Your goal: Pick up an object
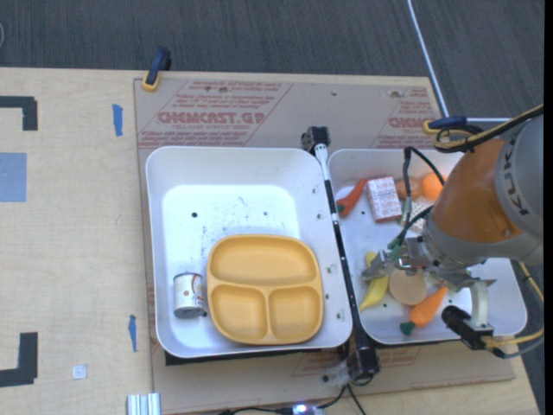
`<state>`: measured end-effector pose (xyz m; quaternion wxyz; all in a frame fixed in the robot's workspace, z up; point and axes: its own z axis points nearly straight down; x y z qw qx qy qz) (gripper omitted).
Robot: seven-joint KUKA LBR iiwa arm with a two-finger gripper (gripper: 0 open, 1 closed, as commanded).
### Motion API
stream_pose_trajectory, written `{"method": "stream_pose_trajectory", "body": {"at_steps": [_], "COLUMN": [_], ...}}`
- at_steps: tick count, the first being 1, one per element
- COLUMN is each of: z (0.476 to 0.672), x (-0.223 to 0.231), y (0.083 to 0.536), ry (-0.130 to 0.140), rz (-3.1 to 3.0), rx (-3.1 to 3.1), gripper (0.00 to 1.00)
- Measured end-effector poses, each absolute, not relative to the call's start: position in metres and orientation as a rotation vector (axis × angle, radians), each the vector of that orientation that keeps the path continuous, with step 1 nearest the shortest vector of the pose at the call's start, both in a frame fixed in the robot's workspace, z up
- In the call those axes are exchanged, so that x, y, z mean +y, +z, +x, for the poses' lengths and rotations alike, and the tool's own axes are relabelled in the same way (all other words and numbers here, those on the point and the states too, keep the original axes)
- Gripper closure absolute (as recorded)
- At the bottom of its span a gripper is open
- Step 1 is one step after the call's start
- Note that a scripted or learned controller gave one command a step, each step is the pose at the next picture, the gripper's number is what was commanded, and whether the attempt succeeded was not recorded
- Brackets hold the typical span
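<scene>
The hand (399, 271) hovers over one banana (375, 290), two carrots (427, 308).

Place: robot lab | Evidence: arm (484, 201) reached over two white bins (164, 232) on a cardboard-covered bench (259, 111) | blue tape marks (117, 120) and black markers (21, 113) lay on the plywood top | cables (423, 37) ran across grey carpet (259, 15) | toy food (377, 290) and a tray (263, 288) served as test props

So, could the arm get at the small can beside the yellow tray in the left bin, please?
Probably yes: the can stands in the open beside the yellow tray, nothing over it, though the gripper is over the right bin.
</scene>
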<state>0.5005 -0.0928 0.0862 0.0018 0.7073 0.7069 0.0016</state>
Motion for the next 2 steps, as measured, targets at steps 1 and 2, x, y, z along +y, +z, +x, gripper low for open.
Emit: {"method": "stream_pose_trajectory", "body": {"at_steps": [1, 2], "z": [0.502, 0.48], "x": [-0.093, -0.02], "y": [0.097, 0.185], "ry": [0.008, 0.002], "rz": [2.218, 2.22], "rx": [2.215, 2.223], "gripper": [1.0, 1.0]}}
